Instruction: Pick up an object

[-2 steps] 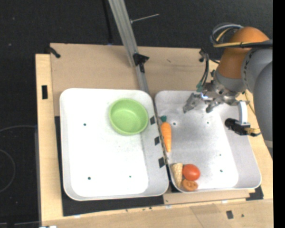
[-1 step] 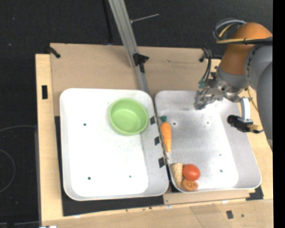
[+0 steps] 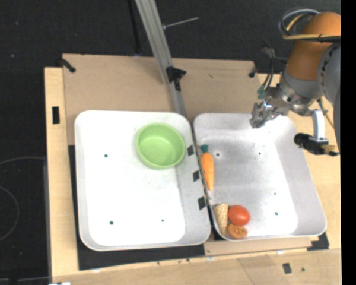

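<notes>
Two white bins lie side by side on the bench, and we take them from the left. In the left bin point(image 3: 107, 218) we see a green bowl point(image 3: 160, 146), upright, near its far right corner. Along the near-left wall of the right bin point(image 3: 296, 177) lies a carrot point(image 3: 207, 168), its long axis running from far to near, leafy end away from us. Nearer still, in that bin's near-left corner, a pale wedge-shaped piece point(image 3: 222, 215), a red tomato point(image 3: 239, 215) and a small brownish item point(image 3: 236, 231) crowd together, touching or close to it.

At the far right, the gripper point(image 3: 260, 119) hangs over the right bin's far edge, with nothing under it but bare bin. From it, we judge the carrot to be the nearest pickable thing, lying to the left and toward the near side; the cluster lies well apart, further along that line.

We cannot tell the gripper's state: it is small and dark against the wrist. The brownish item's identity is likewise unclear.
</notes>
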`<state>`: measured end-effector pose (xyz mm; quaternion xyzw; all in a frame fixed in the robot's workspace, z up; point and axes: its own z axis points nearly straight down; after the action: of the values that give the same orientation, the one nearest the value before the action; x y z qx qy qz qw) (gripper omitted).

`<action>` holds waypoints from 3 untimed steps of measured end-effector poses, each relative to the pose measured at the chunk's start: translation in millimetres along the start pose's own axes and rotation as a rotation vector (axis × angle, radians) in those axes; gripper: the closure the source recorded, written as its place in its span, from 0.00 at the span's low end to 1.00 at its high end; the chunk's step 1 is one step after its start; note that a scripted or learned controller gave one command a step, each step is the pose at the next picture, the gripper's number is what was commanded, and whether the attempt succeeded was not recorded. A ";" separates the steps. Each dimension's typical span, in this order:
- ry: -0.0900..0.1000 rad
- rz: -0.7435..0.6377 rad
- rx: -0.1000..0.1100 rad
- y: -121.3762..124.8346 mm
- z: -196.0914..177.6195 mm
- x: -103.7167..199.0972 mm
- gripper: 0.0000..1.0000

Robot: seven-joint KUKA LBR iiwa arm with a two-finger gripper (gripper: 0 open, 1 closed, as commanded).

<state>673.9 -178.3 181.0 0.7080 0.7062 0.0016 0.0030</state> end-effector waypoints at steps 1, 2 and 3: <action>0.000 -0.003 0.001 1.3 -37.5 -1.3 1.00; 0.001 -0.005 0.005 -15.5 -32.7 39.7 1.00; 0.003 -0.009 0.006 -33.3 -35.8 96.5 1.00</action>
<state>640.7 -81.7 216.4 0.7048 0.7094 0.0007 -0.0003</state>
